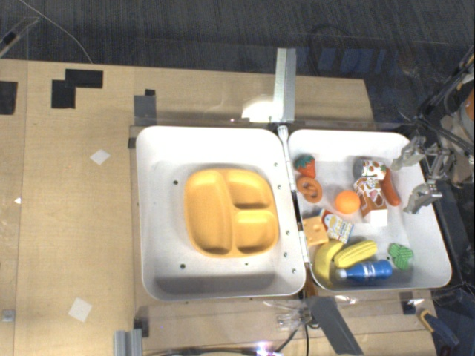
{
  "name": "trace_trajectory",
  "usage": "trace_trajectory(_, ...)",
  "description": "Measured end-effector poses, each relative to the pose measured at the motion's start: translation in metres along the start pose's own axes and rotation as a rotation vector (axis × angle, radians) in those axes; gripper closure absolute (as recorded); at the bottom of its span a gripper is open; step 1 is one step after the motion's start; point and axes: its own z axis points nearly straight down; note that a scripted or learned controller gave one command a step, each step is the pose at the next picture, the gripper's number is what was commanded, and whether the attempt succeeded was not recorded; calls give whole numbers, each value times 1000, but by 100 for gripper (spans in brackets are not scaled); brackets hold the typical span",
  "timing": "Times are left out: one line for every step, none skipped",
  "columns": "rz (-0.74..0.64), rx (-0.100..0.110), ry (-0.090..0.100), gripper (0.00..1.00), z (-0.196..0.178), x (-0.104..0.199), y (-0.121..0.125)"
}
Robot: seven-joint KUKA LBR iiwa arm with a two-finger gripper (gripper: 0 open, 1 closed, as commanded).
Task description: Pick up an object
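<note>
The right bin (438,265) holds several toy foods: an orange ball (346,202), a red sausage (390,188), a brown-and-white patterned piece (368,187), a banana (324,262), a corn cob (355,253), a blue bottle (366,272) and a green piece (401,255). My gripper (413,176) hangs over the bin's right edge, just right of the sausage. It is open, its two metal fingers (408,154) spread apart with nothing between them.
The left bin (159,273) carries a yellow divided plate (230,210). A red-orange piece (305,165), a pretzel-like ring (311,190) and a cheese wedge (315,233) lie along the right bin's left wall. A metal post (285,87) stands behind the bins.
</note>
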Motion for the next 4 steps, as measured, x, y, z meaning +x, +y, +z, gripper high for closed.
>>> trace_trajectory(187, -1, 2, 0, 160, -15, 33)
trace_trajectory(140, -2, 5, 0, 142, -34, 49)
trace_trajectory(577, 1, 17, 0, 171, -107, 77)
trace_trajectory(764, -1, 10, 0, 171, -105, 84)
